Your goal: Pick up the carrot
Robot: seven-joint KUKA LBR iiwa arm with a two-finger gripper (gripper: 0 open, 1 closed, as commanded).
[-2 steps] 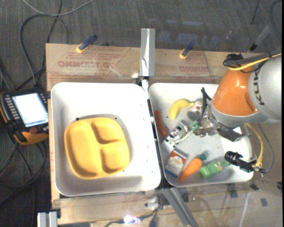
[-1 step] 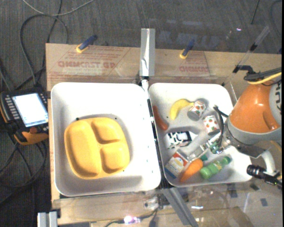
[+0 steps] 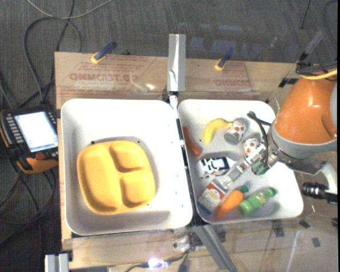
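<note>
Although the carrot [image 3: 229,203] lies in plain sight, it is crowded by other things. It rests in the right bin [image 3: 283,208], close to the bin's front edge, tilted with its thick end toward the right. A small carton [image 3: 211,198] touches it on the left, and a green bottle [image 3: 257,201] lies just beside it on the right. Further back in the same bin are a banana [image 3: 214,129], two small cups [image 3: 236,131] and a thin red object [image 3: 190,142] along the left wall. The left bin [image 3: 68,123] carries a yellow divided tray [image 3: 117,176].

The gripper [image 3: 246,166] hangs over the middle of the right bin, behind the carrot and near it, and nothing is held in it. Whether its fingers are apart or together, I cannot tell from this angle.

The carrot looks like a toy: probably light, stiff, and smooth, so it may slip. I judge the best hold to be across the thick end or the middle, where the body is widest. The narrow tip would slide out easily. The fingers should close across the width, in the free gaps between the neighbours.
</note>
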